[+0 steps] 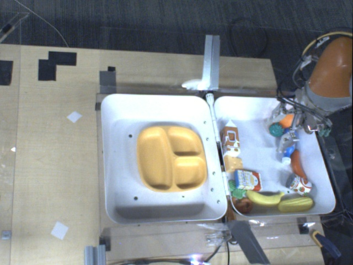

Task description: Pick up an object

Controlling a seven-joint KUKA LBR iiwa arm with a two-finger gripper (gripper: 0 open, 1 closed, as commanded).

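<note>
My gripper point(288, 138) reaches down into the right bin point(259, 106) near its far right side, under the orange band of the arm point(331, 70). Just left of it lies a teal and orange toy point(277, 127). A red sausage point(298, 164) lies right below it. Along the near wall lie a banana point(263, 197), a yellow-green pickle point(296, 204) and a dark red fruit point(243, 205). A small carton point(247, 179) and a brown and white box point(230, 140) sit at the left side. Nothing shows as held.
The left bin point(118, 148) holds a yellow compartment tray point(170, 158). A metal post point(212, 62) stands behind the wall between the bins. Cables hang around the wrist at the right bin's far right corner.
</note>
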